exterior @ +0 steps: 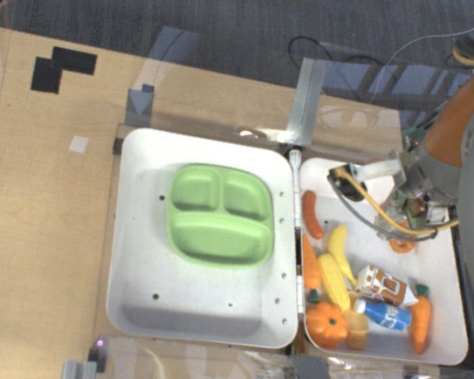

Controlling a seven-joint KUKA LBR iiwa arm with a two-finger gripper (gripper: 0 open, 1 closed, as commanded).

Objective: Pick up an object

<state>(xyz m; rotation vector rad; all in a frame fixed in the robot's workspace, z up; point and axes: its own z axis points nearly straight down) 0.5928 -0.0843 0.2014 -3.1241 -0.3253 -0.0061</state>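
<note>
a: two white bins sit side by side on the desk point(55, 228). the left bin point(128, 300) carries a green divided plate point(220, 215), lying flat near its middle.

b: and the right bin point(453, 336)?

a: it is crowded with toy food. a red sausage point(311, 213) lies by its left wall, with a banana point(339, 249) just below and to the right of it. a corn cob point(334, 281) lies beside the banana, slanting down toward a small orange pumpkin point(327, 324) at the near edge.

b: what else is down there?

a: a brown and white carton point(384, 287) lies on its side, touching a blue can point(389, 316) just below it. a carrot point(420, 324) stands on end to the right of the can, near the right wall.

b: where is the arm?

a: it comes in from the right, with the orange band point(452, 128) showing at the upper right. the tool point(405, 225) hangs over the far part of the right bin, above and to the right of the banana, with wires looped around it.

b: is it spread or pinching something?

a: i cannot tell; the wires and the wrist body hide that. no toy shows between its tips.
</note>
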